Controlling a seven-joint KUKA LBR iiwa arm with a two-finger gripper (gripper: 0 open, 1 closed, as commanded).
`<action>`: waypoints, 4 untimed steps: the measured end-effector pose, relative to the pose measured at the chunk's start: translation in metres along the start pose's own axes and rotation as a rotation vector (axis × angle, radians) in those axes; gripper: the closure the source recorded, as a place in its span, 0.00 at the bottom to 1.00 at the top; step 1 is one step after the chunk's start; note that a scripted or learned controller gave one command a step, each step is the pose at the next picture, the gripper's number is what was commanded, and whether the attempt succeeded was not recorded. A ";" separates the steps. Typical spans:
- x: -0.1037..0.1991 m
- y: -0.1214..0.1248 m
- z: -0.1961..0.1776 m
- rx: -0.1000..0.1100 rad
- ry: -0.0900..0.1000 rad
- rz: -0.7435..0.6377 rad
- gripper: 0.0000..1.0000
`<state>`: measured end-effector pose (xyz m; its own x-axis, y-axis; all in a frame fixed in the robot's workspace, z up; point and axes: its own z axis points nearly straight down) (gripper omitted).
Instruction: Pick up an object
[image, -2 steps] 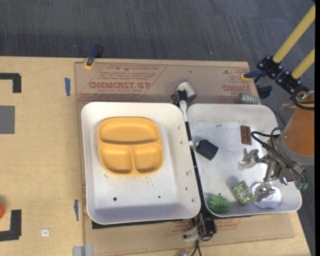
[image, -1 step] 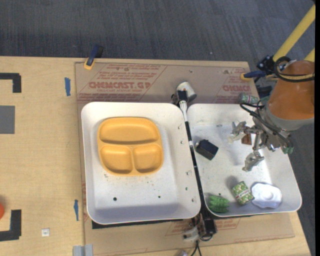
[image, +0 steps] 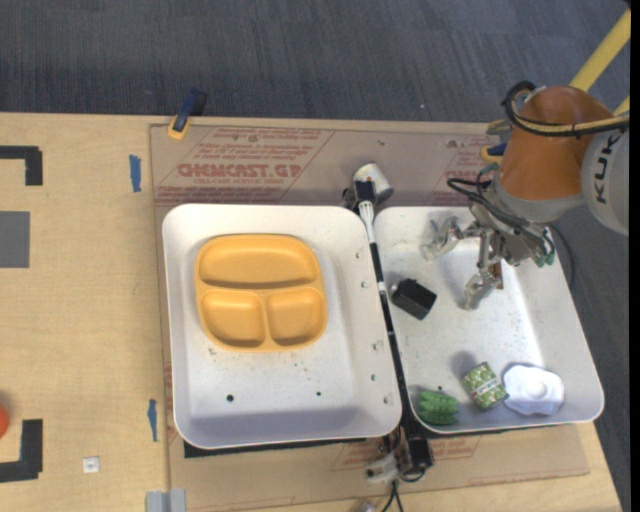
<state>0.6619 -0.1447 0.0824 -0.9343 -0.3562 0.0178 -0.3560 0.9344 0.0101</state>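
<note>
Green leafy toy (image: 437, 404) at the near edge of the right bin (image: 530, 325), soft-looking and bumpy, resting against the near wall. Just beside it, a small cube (image: 481, 385) with a green-and-white pattern, tilted on one edge. Touching or almost touching that cube, a white lump (image: 532, 388), rounded and crumpled like cloth or foam. All three probably free for the taking, though crowded together near the wall, so likely awkward to close on singly.

Farther in, a flat black block (image: 412, 297), matte and hard-edged, alone near the left wall and well apart from the rest; likely the easiest pick.

Beyond and to the right, the tool (image: 462, 264), thin metal fingers spread wide, nothing between them, hanging over bare bin floor near the block but not touching it. Above it, the orange band (image: 545, 140) of the arm.

In the left bin (image: 300, 385), a smooth yellow divided plate (image: 262, 290), three compartments, lying flat. Under both bins, a pale wooden worktop (image: 80, 300).
</note>
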 end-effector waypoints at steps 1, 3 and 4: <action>0.116 0.057 -0.001 0.012 -0.026 0.011 0.00; 0.043 0.004 -0.074 0.015 -0.017 -0.548 0.00; 0.005 -0.028 -0.035 0.016 -0.021 -0.553 0.00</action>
<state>0.6676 -0.1730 0.1171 -0.6080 -0.7939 -0.0056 -0.7939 0.6080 -0.0031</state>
